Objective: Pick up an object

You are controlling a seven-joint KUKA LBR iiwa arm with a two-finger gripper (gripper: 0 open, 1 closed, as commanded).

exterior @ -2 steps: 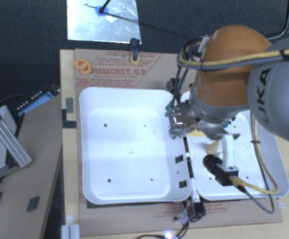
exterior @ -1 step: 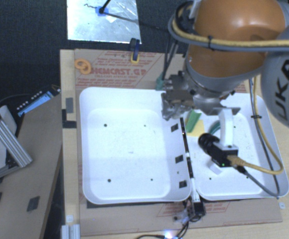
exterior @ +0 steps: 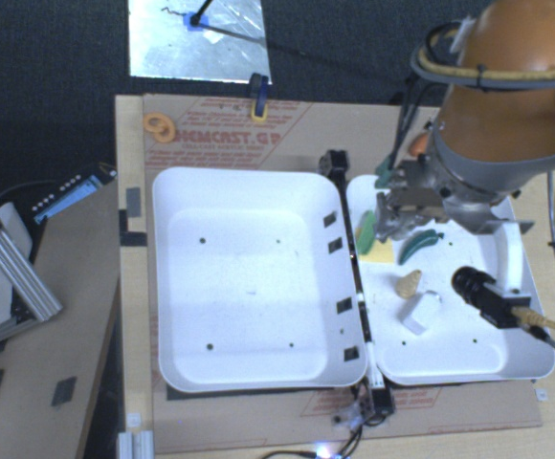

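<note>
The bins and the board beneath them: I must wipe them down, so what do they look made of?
The bins look like moulded plastic, judging by the smooth, faintly glossy white and rounded corners. The board looks like cardboard: matte tan with red print.

Even, bright overhead light washes the white bins (exterior: 249, 285) nearly featureless, glare flares on a foil sheet (exterior: 199, 27), and the picture is slightly soft throughout.

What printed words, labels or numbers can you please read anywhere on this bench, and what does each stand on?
"HEMCRST.G?" or something close to it, in red capitals, letters uncertain: on the brown cardboard sheet behind the left white plastic bin.
Smaller red lines above and below that word: too blurred to read.
Red print on the cardboard's front edge: too small to read.
White marks on the blue and black device at left: unreadable.
</note>
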